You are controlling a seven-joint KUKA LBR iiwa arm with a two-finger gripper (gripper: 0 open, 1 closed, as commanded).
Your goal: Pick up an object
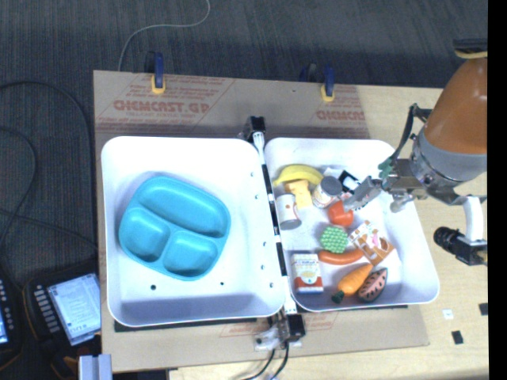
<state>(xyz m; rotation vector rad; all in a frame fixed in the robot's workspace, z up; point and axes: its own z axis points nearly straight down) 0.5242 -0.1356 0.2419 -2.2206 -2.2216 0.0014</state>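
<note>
Dark grey carpet surrounds a brown cardboard-covered bench [238,105], clamped at its far edge by 2 small clips. On it sit 2 shallow white bins side by side, smooth and glossy like moulded plastic.

Lying in the left bin [127,291] is 1 blue tray [174,226], rounded and matte, split into 3 compartments.

Toy food crowds the right bin [420,275]. A yellow banana [297,173] curves near the far wall. Just beside the gripper's tip sits a small red piece [341,212], rounded, perhaps a tomato. Nearer the front lie a green dimpled disc [336,237], an orange carrot [354,278] with a green tip, a dark oval piece [372,284] with a pink edge, and a small printed carton [306,271]. Most look like hard, smooth plastic.

From the right, the grey arm with its orange band [467,109] reaches over the right bin. Its gripper [360,193] hangs low above the far middle of the clutter, close to the red piece. Whether it is released or clenched cannot be told from here, and nothing is visibly held.

My read is that the approach step is in hand, with no pick made yet. The next move likely calls for a straight descent onto 1 item and a firm close, which may be hard because the pieces are packed close together and look slippery.
</note>
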